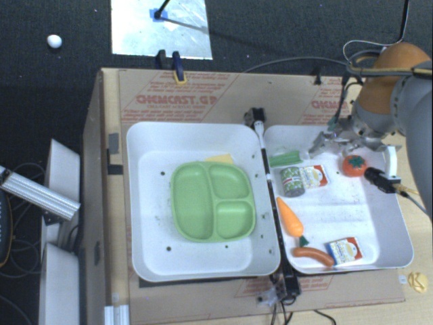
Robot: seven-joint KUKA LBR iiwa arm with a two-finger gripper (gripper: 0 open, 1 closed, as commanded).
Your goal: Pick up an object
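Observation:
The right bin (389,232) holds several small items. A green cucumber-like piece (285,158) lies at its back left. A small can (292,180) stands beside a little red-and-white carton (315,176). A red tomato (353,164) sits toward the back right. An orange carrot (289,217), a sausage (312,254) and a second carton (345,250) lie near the front. My gripper (326,143) hangs low over the back of this bin, between the green piece and the tomato, just behind the first carton. I see nothing held in it.
The left bin (145,181) carries a green divided plate (212,201) with a yellow piece (219,159) behind it. A black clip (258,116) sits where the bins meet at the back. The grey arm (396,97) and its cables cross the right bin's back right corner.

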